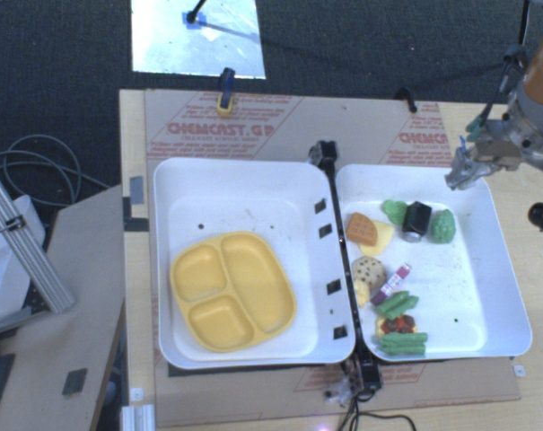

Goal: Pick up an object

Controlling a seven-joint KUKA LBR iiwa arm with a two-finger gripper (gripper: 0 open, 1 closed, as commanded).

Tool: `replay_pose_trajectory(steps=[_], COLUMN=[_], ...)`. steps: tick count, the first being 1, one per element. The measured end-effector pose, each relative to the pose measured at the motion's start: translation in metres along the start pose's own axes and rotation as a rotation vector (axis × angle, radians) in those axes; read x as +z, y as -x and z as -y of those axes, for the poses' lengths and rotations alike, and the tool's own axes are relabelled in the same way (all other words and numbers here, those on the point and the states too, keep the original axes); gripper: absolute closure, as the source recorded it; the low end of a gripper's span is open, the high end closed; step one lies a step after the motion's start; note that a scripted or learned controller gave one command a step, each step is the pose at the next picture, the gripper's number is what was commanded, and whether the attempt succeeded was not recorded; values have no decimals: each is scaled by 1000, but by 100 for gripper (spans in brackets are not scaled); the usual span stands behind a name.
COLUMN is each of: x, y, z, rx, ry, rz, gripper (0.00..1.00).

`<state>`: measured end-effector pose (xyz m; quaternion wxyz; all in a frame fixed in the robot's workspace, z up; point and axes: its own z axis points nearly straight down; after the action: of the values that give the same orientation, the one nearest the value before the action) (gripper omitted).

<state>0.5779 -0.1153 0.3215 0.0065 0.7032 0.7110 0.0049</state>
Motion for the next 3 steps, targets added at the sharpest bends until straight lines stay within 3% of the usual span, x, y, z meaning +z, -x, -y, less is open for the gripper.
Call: replay_pose_trajectory(steps=[1, 2, 3], x=[-132, -222, -227], y=[30, 12, 12], z=[-17, 61, 57], rx=[6, 5, 2], ry=[3, -2, -8], rz=[4, -1, 0], gripper=[100, 100, 100])
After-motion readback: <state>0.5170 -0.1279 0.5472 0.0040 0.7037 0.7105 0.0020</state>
